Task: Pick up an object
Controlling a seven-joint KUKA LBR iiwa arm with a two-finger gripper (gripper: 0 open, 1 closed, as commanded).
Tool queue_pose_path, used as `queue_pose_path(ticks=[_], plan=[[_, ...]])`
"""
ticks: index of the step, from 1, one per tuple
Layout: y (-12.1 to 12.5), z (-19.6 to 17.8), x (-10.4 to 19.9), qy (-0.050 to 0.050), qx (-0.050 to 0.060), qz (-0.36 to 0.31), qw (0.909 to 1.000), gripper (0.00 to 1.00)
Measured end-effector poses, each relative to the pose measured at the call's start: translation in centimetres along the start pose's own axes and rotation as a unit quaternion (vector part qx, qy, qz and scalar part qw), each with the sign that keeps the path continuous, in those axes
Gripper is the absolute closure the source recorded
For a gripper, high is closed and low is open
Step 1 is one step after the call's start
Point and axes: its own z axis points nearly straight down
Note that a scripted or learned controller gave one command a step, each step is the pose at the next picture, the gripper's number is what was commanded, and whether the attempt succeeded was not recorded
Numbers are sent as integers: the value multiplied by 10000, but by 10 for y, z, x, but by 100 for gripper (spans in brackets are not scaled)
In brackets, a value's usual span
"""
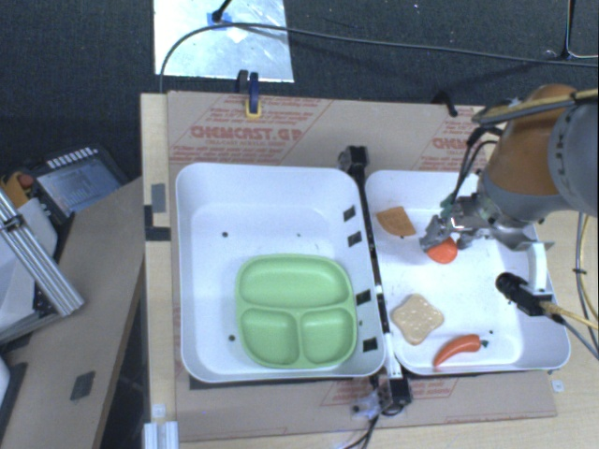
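My gripper (444,239) reaches into the right bin (538,349) from the right and hangs low over its upper middle. An orange-red round object (444,252) sits right at the fingertips, partly covered by them. A tan toast-like slice (396,221) lies to its left near the bin's top. A pale cracker-shaped piece (417,317) rests lower in the bin, and a red-orange chili pepper (459,348) lies near the front wall.
The left bin (201,213) holds a green three-compartment plate (295,310). A black divider strip (365,241) runs between the bins. Cardboard lies under both bins, with a clamp (251,96) at its far edge.
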Motion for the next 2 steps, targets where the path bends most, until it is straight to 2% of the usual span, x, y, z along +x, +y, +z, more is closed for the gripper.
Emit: queue_pose_path(ticks=[2], plan=[[3,-125,3,-2,-18,-24,10000,100]])
